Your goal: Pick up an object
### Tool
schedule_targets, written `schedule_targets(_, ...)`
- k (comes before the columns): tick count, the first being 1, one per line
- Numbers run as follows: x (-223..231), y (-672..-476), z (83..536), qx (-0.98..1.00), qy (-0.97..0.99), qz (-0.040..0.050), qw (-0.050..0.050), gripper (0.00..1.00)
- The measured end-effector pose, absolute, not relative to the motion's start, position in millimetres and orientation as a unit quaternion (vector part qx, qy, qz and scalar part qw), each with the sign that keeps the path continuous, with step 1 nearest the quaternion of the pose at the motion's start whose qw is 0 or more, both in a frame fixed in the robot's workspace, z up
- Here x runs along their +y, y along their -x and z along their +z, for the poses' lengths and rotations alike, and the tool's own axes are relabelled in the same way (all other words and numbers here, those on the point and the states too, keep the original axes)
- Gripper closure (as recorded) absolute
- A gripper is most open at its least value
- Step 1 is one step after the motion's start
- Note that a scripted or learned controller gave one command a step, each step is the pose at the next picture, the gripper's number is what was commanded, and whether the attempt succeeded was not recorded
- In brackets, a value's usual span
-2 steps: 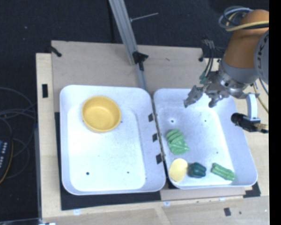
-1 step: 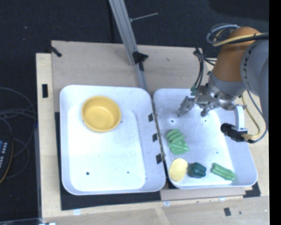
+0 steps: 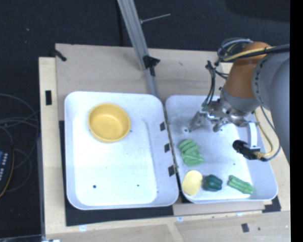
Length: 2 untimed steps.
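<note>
Gripper (image 3: 208,121) jaws spread apart and empty; light green pepper (image 3: 191,152) lies just below them, so descend centred.

A single fixed camera looked down at a slant from above the bench (image 3: 111,69), far enough back to take in both white bins (image 3: 81,150) whole, with the arm (image 3: 252,79) entering from the right.

A bowl (image 3: 109,122) sits in the left bin (image 3: 81,185); four objects lie along the right bin's (image 3: 265,173) near edge.
</note>
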<state>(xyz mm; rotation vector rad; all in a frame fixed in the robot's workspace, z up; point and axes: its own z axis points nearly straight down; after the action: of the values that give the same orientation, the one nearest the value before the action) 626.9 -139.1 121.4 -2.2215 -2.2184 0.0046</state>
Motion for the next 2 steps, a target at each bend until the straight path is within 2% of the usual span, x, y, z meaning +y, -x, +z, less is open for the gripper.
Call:
schedule_targets(1, -140, -626.5, 100, -0.707, 0.707, 0.0008, 0.000, 0.00)
schedule_targets(2, -140, -627.4, 112, -0.706, 0.708, -0.0008, -0.001, 1.00)
